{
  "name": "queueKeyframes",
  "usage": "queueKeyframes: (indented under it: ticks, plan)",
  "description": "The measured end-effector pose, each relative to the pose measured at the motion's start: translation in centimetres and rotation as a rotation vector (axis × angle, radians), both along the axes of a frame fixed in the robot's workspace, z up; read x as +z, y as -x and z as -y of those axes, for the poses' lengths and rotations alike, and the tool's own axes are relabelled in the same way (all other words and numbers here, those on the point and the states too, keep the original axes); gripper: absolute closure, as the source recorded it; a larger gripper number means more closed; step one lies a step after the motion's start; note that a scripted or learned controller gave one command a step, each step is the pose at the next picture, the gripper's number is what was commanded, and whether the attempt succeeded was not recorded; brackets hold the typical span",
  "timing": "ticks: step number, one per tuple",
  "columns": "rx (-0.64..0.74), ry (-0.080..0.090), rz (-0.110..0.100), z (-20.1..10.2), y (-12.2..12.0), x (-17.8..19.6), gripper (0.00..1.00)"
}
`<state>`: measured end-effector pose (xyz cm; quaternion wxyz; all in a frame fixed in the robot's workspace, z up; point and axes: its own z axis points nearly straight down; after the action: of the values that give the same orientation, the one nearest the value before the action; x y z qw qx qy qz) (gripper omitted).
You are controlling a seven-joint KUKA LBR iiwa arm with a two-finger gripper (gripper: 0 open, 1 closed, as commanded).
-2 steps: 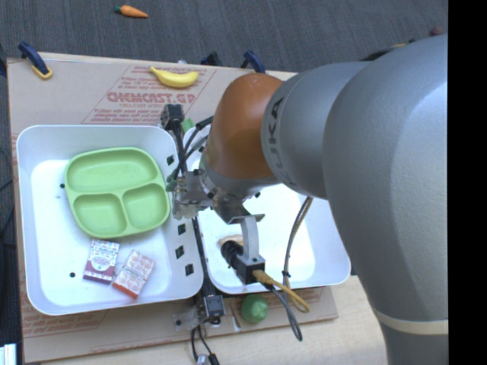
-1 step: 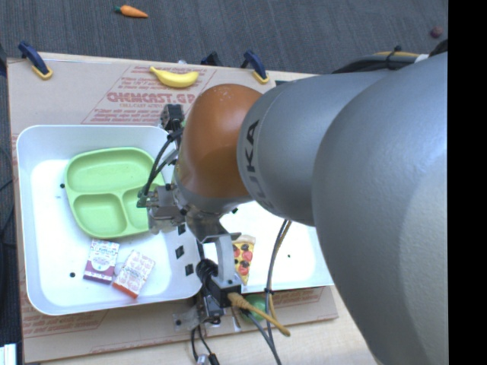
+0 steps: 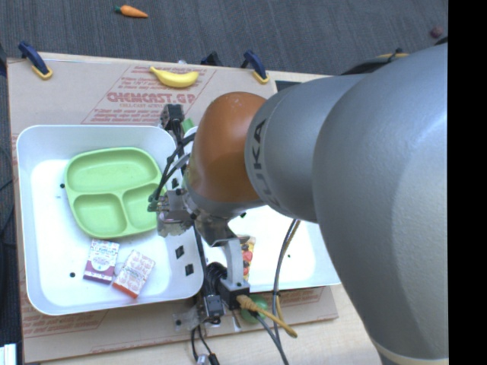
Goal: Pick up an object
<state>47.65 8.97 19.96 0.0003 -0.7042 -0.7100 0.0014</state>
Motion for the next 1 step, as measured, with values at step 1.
queueKeyframes:
  ticks: [1]
  plan:
    - [0.004,0.0,0.0,-0.08,-0.1,1.03,1.0]
